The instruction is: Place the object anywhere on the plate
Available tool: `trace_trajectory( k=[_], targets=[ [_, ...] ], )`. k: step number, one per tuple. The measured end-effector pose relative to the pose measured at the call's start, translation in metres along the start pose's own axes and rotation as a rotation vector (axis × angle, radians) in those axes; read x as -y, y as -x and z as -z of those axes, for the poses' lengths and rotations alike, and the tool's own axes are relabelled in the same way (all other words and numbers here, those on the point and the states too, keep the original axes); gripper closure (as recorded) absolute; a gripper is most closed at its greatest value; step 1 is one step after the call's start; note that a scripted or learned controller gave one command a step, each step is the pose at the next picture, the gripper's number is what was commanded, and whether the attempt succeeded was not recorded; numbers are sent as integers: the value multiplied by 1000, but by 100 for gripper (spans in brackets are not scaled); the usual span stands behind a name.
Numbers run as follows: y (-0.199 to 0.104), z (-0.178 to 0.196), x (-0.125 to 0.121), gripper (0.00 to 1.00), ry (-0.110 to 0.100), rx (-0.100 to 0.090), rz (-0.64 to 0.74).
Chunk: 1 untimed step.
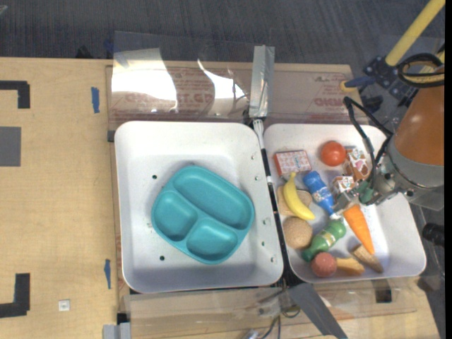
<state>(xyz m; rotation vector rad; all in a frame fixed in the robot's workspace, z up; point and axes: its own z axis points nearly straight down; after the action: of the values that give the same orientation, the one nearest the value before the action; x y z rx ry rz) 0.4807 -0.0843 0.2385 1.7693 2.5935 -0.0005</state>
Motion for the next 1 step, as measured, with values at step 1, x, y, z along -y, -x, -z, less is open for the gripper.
trace_trajectory(
  k=[1],
  targets=[
    [-64,-38,-75,100,0,-2,128]
  ],
)
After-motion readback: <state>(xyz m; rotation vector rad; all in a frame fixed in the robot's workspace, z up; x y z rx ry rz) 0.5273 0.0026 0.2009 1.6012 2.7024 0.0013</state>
